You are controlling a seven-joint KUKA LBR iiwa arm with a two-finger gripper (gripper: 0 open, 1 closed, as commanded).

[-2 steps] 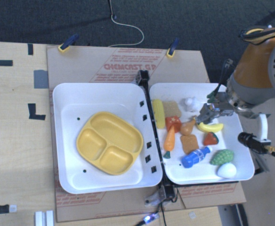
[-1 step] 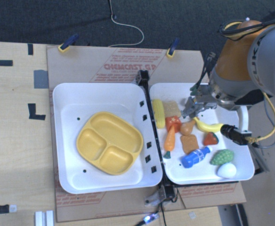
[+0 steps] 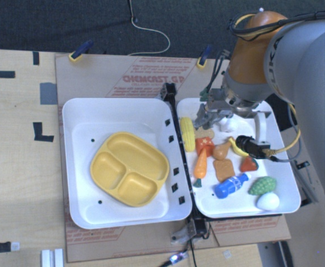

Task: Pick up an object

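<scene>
The gripper (image 3: 206, 117) hangs low over the far part of the right bin (image 3: 285, 207), just above a corn cob (image 3: 187, 134) and an orange carrot (image 3: 200, 164); whether it touches anything is hard to tell. A blue bottle (image 3: 230, 186), a green piece (image 3: 262, 185) and a white egg (image 3: 269, 201) lie nearer. The left bin (image 3: 76, 121) holds a yellow divided tray (image 3: 129, 168).

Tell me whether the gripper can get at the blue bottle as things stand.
Probably yes: the blue bottle lies uncovered near the right bin's front edge, though the gripper sits at the far end.
</scene>
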